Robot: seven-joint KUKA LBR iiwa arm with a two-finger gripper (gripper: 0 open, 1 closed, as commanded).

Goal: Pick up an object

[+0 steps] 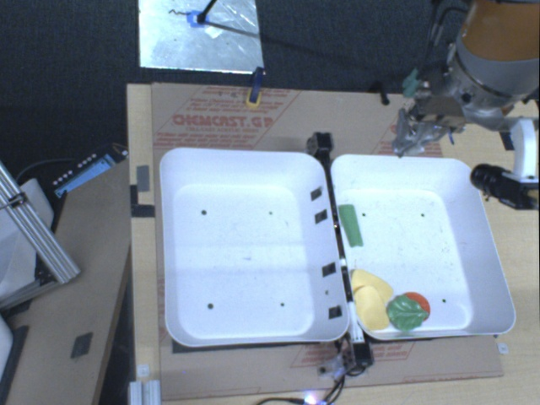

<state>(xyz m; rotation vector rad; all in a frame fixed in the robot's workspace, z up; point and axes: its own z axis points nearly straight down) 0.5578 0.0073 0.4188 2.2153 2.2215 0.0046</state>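
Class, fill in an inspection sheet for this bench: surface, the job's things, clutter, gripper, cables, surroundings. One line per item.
Surface: cardboard sheet under two white bins, left bin and right bin, side by side.
Job's things: in the right bin, a green strip near its left wall; a yellow piece and a red and green toy at its near left corner.
Clutter: yellow and blue clip at the cardboard's far edge.
Gripper: gripper above the right bin's far rim; finger state unclear.
Cables: black cable across the dark floor behind.
Surroundings: foil sheet on the floor; metal rail at left.
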